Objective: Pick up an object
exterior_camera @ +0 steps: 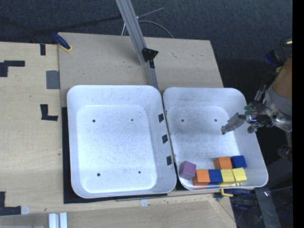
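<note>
White right bin has all the candidates: purple block, two orange blocks, two blue blocks, two yellow blocks. All of them sit bunched along the near wall, in the near right corner. Left bin isn't in play.

Gripper sits over the right side of the right bin, well apart from the cluster and farther from the camera than it. Nothing is visible between its fingers; whether they're spread or closed can't be told at this resolution.

Risks from here, as judgement:

- Blocks touch each other in two rows. A finger coming down into that pack likely lands on a neighbour's top face rather than in a gap, so a jam or a push rather than a grasp.
- Cluster hugs the bin wall and corner. A finger on the wall side has little room and may hit the rim or ride up the sloped side, tilting the grasp.
- Squeezing one block in a row could drag or wedge the next one, giving a double pick that drops on lift.
- Purple block looks tilted and sits slightly apart at the left end. It's the easiest to reach, but angled faces could slip out of parallel fingers.
- Descending at the present spot would close on bare bin floor.
</note>
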`<state>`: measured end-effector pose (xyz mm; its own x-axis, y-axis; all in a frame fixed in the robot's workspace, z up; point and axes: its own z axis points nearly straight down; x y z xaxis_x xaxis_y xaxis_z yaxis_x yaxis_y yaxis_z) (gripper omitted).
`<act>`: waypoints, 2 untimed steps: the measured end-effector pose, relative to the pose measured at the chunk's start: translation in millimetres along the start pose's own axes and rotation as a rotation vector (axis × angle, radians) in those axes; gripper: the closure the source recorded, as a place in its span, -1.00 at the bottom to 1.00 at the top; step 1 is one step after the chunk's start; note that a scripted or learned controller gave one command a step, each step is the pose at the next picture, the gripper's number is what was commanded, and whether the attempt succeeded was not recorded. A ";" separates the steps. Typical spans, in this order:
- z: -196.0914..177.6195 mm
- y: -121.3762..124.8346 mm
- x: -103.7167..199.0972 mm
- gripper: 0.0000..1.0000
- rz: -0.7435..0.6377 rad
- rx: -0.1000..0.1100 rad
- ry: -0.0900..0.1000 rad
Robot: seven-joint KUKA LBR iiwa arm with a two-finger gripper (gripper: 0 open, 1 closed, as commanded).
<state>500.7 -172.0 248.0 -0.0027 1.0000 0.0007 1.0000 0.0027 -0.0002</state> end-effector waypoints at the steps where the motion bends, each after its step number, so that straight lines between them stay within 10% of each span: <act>1: 64.6 11.3 34.8 -1.00 -0.001 0.007 0.002; 2: 114.4 -4.3 61.1 -1.00 0.001 0.008 0.002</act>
<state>496.2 -110.9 133.6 -0.0012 1.0000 0.0026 1.0000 0.0013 -0.0082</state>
